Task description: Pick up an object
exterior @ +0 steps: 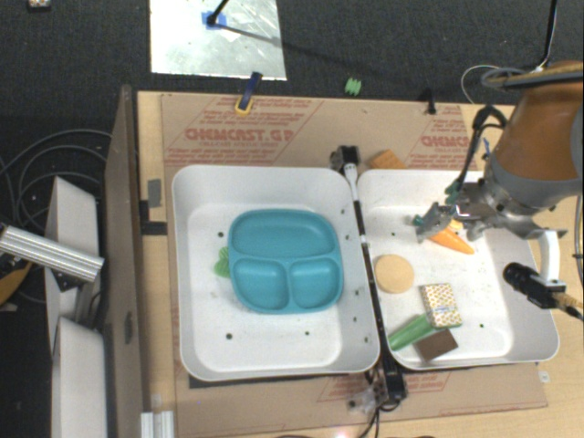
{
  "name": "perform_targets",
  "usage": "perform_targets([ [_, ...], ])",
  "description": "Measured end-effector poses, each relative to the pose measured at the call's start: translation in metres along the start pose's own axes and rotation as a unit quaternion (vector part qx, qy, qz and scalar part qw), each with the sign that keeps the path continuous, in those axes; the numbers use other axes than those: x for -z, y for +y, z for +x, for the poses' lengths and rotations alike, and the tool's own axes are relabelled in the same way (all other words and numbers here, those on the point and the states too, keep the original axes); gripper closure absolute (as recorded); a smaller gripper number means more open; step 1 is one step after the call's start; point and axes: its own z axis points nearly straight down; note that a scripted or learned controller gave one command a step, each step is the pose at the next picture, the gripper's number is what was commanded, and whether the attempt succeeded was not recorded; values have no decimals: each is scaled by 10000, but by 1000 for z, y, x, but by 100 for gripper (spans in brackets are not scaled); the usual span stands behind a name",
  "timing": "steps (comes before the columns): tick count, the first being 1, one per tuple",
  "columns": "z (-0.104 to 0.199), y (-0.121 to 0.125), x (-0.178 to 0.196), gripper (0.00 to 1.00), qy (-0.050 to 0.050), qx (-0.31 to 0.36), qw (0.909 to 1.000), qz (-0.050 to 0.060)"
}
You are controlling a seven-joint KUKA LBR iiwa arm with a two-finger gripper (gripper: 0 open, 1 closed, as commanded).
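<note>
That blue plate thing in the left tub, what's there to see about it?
The divided plate is turquoise, matte like plastic, with rounded corners. Raised ridges split it into three compartments: one wide one along the far side and two smaller ones nearer the camera. It lies flat and right way up near the middle of the left bin. A small green object pokes out from under its left edge. The gripper is over the other bin, well away.

My wrist (547, 144) is smooth orange plastic above dull grey metal. Both bins (274, 185) look like glossy white plastic. The tray (285, 260) is matt blue plastic. The counter (274, 126) wears brown printed cardboard; at twelve o'clock lies a shiny foil sheet (219, 27).
</note>
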Motion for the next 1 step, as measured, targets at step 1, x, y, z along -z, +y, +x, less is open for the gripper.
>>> perform_targets([
  [1,-71,47,-146,0,-15,-26,10000,-1],
])
